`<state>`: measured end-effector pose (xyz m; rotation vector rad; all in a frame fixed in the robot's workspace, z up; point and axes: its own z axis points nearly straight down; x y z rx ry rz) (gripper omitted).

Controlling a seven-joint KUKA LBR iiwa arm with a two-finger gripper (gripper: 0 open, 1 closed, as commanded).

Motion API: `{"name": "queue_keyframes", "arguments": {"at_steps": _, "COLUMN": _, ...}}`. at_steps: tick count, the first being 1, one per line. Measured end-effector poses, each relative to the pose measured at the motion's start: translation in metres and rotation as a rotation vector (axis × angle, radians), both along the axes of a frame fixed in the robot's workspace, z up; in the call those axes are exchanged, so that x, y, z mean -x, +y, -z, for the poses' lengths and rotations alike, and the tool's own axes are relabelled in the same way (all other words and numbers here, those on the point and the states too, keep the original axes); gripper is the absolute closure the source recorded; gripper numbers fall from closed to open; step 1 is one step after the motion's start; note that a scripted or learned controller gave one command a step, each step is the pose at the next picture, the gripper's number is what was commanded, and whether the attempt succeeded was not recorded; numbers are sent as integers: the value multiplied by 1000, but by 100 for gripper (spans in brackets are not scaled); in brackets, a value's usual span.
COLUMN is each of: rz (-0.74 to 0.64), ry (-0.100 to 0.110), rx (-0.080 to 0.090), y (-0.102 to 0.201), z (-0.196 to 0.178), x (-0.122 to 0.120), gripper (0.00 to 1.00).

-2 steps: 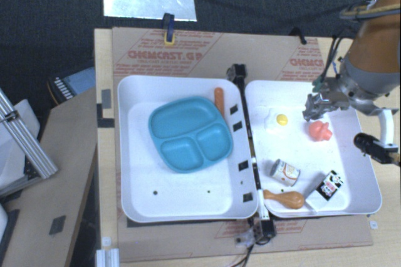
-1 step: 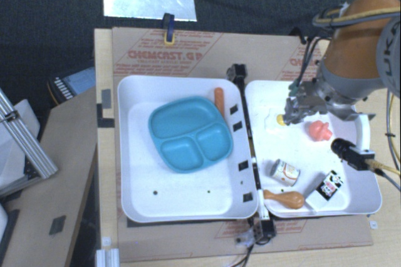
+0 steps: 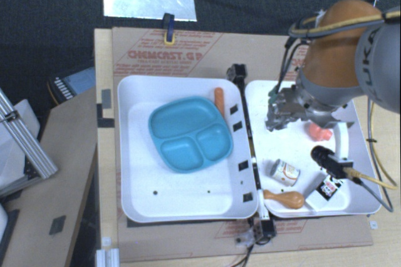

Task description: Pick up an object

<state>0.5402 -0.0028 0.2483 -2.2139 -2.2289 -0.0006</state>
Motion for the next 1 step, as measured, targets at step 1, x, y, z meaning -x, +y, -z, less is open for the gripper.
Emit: {"name": "queue_keyframes", "arguments": {"at_steps": 1, "rz": 0, "ry": 0, "rx": 0, "y": 53, "z": 1, "x": 17, "gripper": 100}}
